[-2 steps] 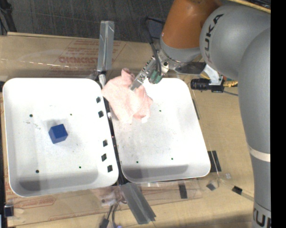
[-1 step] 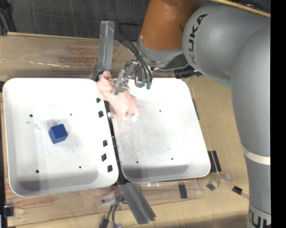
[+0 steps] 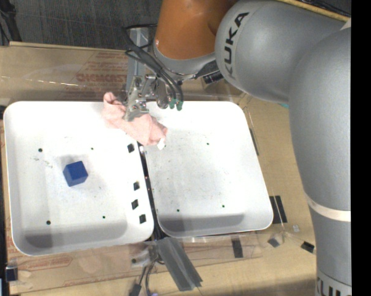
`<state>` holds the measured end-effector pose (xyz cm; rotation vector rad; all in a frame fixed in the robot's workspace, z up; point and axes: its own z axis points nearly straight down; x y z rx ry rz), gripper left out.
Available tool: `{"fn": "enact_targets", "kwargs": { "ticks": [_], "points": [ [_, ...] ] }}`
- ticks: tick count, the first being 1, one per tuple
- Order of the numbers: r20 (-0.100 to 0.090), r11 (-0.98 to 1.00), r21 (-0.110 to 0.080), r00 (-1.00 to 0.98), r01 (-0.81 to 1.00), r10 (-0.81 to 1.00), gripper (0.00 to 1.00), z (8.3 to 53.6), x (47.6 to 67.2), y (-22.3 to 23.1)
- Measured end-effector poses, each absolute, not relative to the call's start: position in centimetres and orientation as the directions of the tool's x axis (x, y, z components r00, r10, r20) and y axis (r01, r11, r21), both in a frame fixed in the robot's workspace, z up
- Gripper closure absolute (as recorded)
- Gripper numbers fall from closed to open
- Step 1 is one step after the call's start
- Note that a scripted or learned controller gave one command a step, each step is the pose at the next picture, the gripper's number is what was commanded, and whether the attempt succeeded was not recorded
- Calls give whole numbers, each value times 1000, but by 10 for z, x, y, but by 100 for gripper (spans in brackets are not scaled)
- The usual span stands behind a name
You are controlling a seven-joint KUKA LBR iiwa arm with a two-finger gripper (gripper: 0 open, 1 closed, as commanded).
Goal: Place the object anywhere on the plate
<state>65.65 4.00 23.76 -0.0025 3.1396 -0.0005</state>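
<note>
A pink, crumpled soft object [image 3: 143, 128] lies over the back end of the divider between the two white bins. It spreads from the left bin's back right corner into the right bin's back left corner. My gripper [image 3: 136, 108] comes down from the grey and orange wrist onto the object's upper part. Its metal fingers [image 3: 132, 105] are close together, with pink material bunched between them. A small blue cube [image 3: 75, 172] sits in the left bin, well to the left of and nearer than the gripper.
The left bin [image 3: 25, 227] and right bin [image 3: 235, 208] stand side by side, their rims meeting at the middle [image 3: 143, 190]. The large grey arm covers the right side and the back of the right bin. Brown cardboard [image 3: 50, 66] lies behind the bins.
</note>
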Motion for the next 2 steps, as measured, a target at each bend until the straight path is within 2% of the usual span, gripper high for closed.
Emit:
{"fn": "enact_targets", "kwargs": {
  "ticks": [1, 2],
  "points": [
    [-3, 1000, 0, -1000, -5, -5, 100, 234, 656, 92],
    [-4, 1000, 0, -1000, -5, -5, 0, 235, 656, 92]
  ]
}}
